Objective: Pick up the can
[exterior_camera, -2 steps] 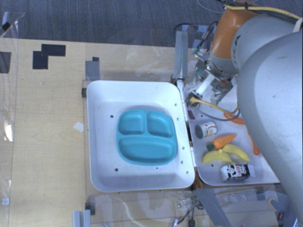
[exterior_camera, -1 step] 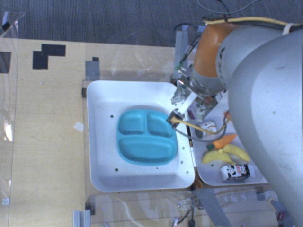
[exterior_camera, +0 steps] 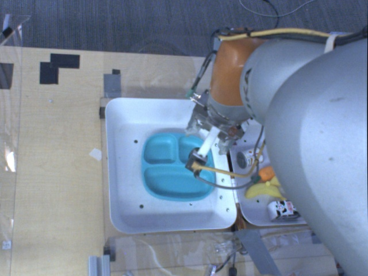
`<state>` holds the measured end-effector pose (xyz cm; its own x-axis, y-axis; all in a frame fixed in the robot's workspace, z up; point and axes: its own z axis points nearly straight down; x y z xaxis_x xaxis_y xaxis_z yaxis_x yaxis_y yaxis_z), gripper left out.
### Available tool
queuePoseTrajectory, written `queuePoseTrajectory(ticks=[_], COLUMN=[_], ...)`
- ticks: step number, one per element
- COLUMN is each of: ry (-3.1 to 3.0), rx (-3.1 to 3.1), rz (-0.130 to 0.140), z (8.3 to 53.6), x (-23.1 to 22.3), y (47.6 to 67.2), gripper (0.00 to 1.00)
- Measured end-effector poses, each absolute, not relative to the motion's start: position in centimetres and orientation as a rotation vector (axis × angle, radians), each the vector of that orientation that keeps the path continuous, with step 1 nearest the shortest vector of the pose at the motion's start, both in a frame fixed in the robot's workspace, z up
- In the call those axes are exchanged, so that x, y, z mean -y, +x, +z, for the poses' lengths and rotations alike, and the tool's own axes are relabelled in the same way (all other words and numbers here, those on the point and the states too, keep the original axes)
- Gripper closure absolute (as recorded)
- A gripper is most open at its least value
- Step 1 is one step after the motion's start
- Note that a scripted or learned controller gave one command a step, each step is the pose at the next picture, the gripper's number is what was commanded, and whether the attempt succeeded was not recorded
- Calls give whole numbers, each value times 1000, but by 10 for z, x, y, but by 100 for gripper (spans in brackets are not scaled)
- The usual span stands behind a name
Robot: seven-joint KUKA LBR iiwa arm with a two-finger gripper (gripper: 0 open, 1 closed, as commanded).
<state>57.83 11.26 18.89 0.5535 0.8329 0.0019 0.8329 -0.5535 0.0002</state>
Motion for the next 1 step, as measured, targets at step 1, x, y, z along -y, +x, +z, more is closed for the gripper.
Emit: queuePoseTrajectory(ticks=[1], ry=[-2742], rx=[1542], rz=[-38], z=[96], x=[-165], y=[528], gripper=[0])
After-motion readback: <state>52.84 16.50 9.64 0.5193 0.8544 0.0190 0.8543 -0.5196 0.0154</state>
